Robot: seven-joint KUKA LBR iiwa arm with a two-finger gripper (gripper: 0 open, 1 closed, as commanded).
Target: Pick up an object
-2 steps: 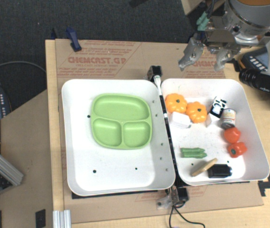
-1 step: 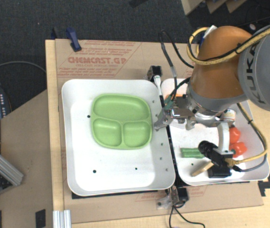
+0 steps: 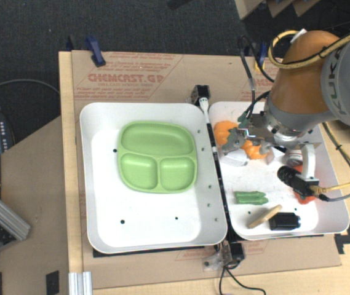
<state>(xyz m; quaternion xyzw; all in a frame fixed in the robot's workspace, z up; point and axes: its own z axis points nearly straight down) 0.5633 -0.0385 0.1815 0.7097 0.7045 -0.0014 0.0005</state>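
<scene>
One hand, carried by the grey arm with its orange band, is low over the far part of the right bin; whether it is open or closed cannot be told, and nothing is seen gripped in it. Just beside the hand, toward the left bin, lies a round orange object. A second orange piece sits just under the hand's near side, and a small white object lies close by on the bin floor. Nearer the camera, well apart from the hand, lies a flat green piece. Beyond it, at the bin's near edge, a tan wooden block lies tilted, touching or almost touching a black block. The left bin holds a green three-compartment plate. Both bins rest on a tabletop covered with a brown printed sheet.
</scene>
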